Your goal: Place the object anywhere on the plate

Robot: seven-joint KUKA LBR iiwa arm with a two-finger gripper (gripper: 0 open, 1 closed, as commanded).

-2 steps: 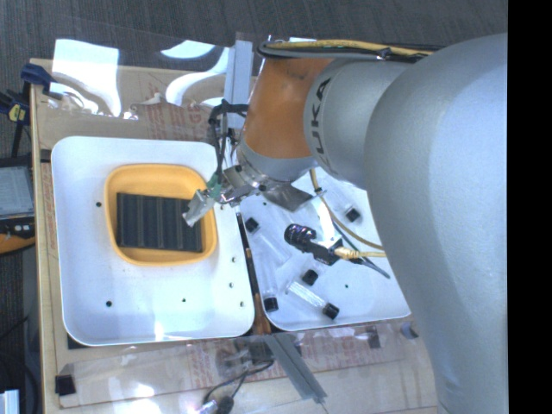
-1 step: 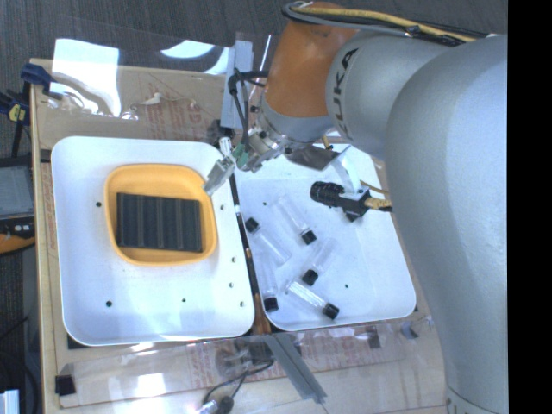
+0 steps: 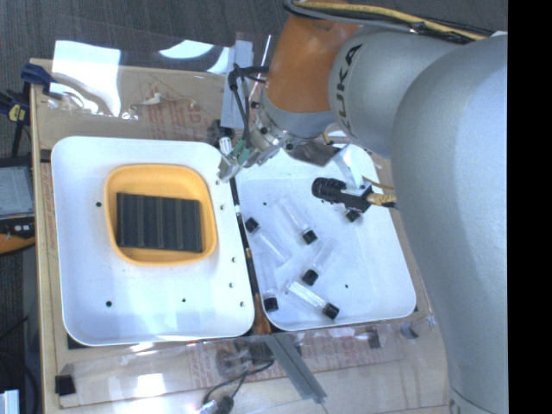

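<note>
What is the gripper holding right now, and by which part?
It cannot be told. The gripper hangs by the right bin's upper left corner, too small and blurred to show any object in it.

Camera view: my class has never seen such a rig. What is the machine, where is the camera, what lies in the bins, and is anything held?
One camera, fixed above the bench, looks down at a slant. The big grey shape is a robot arm reaching in from the right; its gripper hangs over the seam between two white bins. The left bin holds a yellow plate with a dark ridged insert. The right bin holds several small clear tubes with black caps. Whether the gripper holds anything is too small to tell.
</note>
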